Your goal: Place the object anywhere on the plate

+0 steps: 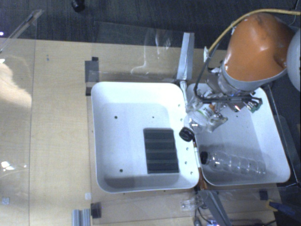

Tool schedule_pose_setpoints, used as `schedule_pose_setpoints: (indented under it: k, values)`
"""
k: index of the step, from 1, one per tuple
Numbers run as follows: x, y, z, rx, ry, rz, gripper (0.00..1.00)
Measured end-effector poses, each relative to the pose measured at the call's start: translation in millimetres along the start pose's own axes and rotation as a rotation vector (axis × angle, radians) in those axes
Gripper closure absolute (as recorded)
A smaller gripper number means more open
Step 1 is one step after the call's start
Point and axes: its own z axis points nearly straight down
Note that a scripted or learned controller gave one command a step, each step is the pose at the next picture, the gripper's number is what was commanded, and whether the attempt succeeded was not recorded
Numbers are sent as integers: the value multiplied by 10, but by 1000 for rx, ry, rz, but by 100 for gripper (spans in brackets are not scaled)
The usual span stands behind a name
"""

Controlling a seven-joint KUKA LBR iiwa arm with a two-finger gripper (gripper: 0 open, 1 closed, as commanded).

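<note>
I cannot tell whether my gripper (pixel 207 118) is clenched or released, and the clear bottle (pixel 235 164), lying at my 5 o'clock, could roll away before reaching the plate (pixel 161 150).

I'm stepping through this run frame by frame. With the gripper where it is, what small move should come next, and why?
Probably a short move left, toward the dark ridged plate in the left bin. The gripper hovers at the inner edge of the right bin, beside the divide. Something pale and clear seems to sit at its tip, but I cannot tell whether it is held. A clear bottle lies in the right bin.
</note>
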Motion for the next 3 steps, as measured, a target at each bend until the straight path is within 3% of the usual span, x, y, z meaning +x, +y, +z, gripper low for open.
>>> schedule_pose_setpoints:
  k: [1,2,3]
  values:
    - [-26,1,-114,2,-8,3,100]
    - [-773,557,231,-4,0,-155,100]
    - [-1168,-224,-337,-1,-4,-375,100]
